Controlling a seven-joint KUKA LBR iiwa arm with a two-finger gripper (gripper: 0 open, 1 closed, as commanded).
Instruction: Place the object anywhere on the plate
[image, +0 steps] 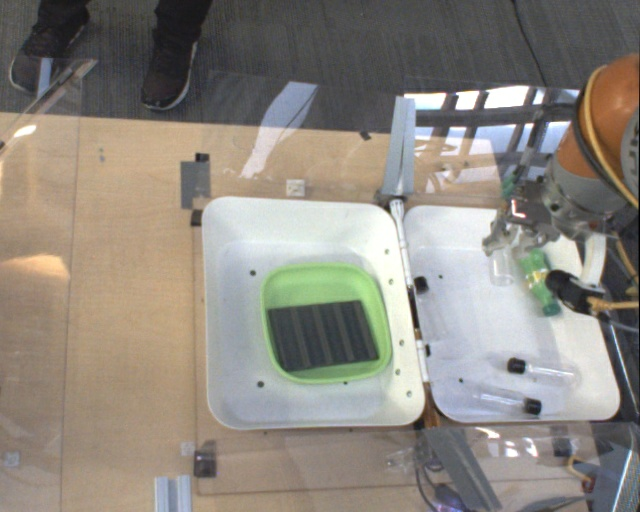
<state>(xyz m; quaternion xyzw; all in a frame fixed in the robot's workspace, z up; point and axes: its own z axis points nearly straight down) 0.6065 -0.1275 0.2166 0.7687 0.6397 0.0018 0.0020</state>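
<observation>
Near edge of right bin (600, 405): two clear tubes (522, 388) with black caps, lying loose, could roll if I nudge bin.

Left bin (230, 300): green plate (275, 290), dark ribbed insert, well apart from me.

Farther back, my jaws (520, 235) low over right bin beside green-tinted tube (538, 280), likely task object. Glare and clutter there: cannot tell how wide I stand, or whether anything is gripped.

Risk: slick round tube slips out on carry across bin walls; I may lift nothing.

Rounded orange band above a grey wrist — metal gripper (512, 232) hardware beneath, small red and green marks.
</observation>
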